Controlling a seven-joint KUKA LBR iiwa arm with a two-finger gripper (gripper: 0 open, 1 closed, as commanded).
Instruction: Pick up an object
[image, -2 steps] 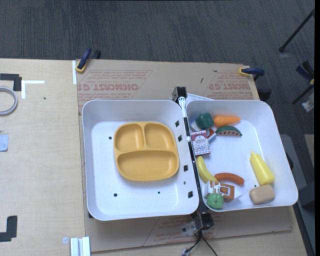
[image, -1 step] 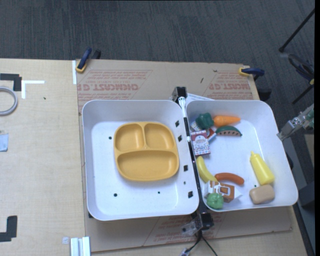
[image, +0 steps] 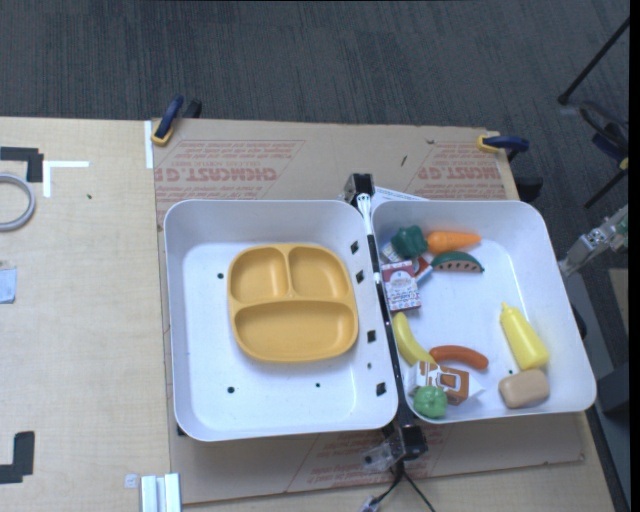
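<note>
The right bin (image: 560, 290) holds several toy foods. An orange carrot (image: 453, 240), a dark green piece (image: 408, 241) and a watermelon slice (image: 457, 263) lie at its far end. A red-and-white carton (image: 401, 287) and a banana (image: 408, 338) sit along the left wall. A red sausage (image: 460, 356), a yellow bottle (image: 523, 337), a tan bun (image: 524, 388), an orange-and-white box (image: 447, 380) and a green ball (image: 430, 402) lie near the front.
The left bin (image: 195, 330) bears a yellow divided plate (image: 293, 302). Both bins rest on cardboard (image: 230, 165) on a wooden bench. A grey metal piece (image: 603, 238) hangs just beyond the right bin's right wall.
</note>
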